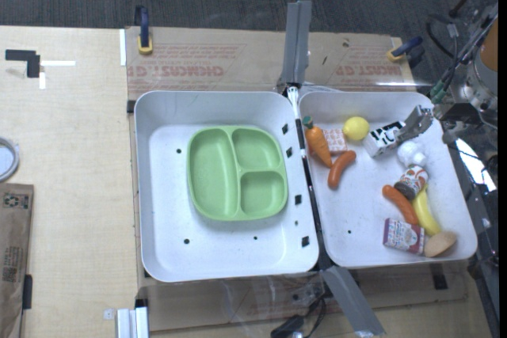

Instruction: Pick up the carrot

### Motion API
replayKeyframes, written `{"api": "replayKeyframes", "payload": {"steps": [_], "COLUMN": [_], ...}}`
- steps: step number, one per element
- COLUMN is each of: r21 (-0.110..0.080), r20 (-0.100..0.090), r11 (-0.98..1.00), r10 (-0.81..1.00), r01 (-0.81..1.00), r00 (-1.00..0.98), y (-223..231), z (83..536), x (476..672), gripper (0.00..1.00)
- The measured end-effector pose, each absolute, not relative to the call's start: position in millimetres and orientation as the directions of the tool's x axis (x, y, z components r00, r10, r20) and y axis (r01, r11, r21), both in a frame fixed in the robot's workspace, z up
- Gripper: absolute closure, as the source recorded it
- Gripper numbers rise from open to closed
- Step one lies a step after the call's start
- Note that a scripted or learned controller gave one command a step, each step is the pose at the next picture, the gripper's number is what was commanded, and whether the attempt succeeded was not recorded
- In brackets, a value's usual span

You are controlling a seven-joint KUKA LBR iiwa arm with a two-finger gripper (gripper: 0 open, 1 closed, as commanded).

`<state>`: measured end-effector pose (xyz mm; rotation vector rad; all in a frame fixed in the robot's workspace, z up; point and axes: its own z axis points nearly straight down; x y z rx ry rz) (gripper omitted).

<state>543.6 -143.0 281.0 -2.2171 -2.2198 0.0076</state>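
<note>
Two shallow white bins side by side on a pale wooden surface point(63, 131). In the left bin point(162, 241), a green divided plate point(238, 172), lying flat near the middle, three compartments facing up. In the right bin point(360, 214), a scatter of toy food. Carrot point(318, 145) near the upper left corner of that bin, just beside the wall shared with the left bin, lying at a slant with its green top toward the back and its orange tip toward the front. Touching or almost touching it on the right, a small pink box point(335, 140); just below that, a reddish sausage point(341, 168), tilted. Yellow lemon point(356, 128) beyond the pink box, toward the back wall. Farther right, a black-and-white carton point(385, 136) and a white lump point(411, 153). Gripper point(417, 121) at the upper right of the right bin, just beside the carton and well apart from the carrot, nothing seen between its jaws; whether released or clenched, cannot tell. Along the right side, a small dark-capped bottle point(410, 182), an orange piece point(400, 203) and a banana point(427, 211) packed close together. At the front right corner, a red packet point(402, 236) touching a tan bun point(440, 244).
</note>
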Motion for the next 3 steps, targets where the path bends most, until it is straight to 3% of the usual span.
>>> {"api": "replayKeyframes", "payload": {"steps": [2, 3], "r21": [-0.003, -0.002], "r20": [0.003, 0.001], "r11": [0.443, 0.257], "r10": [0.896, 0.967], "r01": [0.896, 0.967], "r00": [-0.443, -0.257], "y": [-149, -199], "z": [89, 89], "x": [560.6, 578.3], "gripper": [0.0, 0.0]}}
